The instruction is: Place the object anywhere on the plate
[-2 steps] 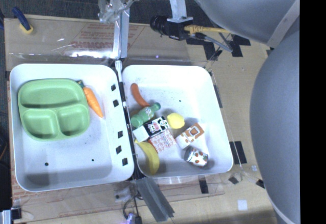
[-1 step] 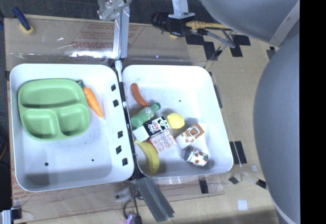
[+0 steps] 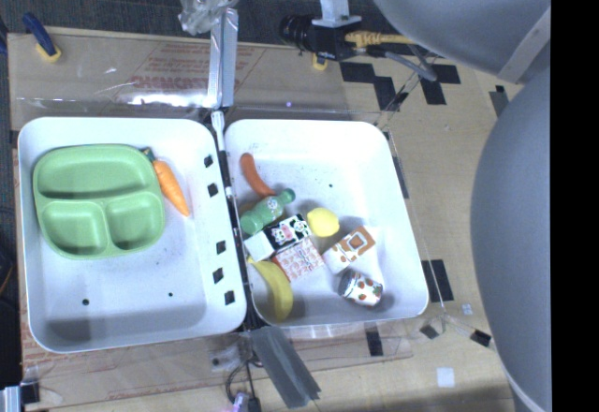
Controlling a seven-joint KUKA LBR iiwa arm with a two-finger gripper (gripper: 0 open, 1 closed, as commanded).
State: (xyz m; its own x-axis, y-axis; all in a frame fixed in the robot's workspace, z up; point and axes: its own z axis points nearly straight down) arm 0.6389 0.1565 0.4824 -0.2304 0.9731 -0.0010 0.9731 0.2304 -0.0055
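The green three-compartment plastic plate (image 3: 94,199) lies in the left shallow white bin (image 3: 122,326), and a small orange toy carrot (image 3: 170,185) lies just beside its right rim, touching or nearly touching it, on the bin floor and not on the plate. This carrot is judged to be the task's thing, although the task sentence does not name it. The right shallow white bin (image 3: 393,176) holds a cluster of other toy items: an orange-red sausage shape (image 3: 253,173), a green bottle (image 3: 266,211), a yellow round fruit (image 3: 322,222), a yellow banana (image 3: 273,288) and several small printed cartons (image 3: 298,260). The end effector (image 3: 208,0) is seen at the top of the camera view, above the table beyond the bins and well apart from the carrot; whether it is apart or together cannot be told. The carrot is judged to be light, rigid and smooth, with a tapered body likely to slip or roll under pinch. A hold across the thicker upper half, perpendicular to the long axis, is recommended. Clearance against the plate rim is limited on one side.
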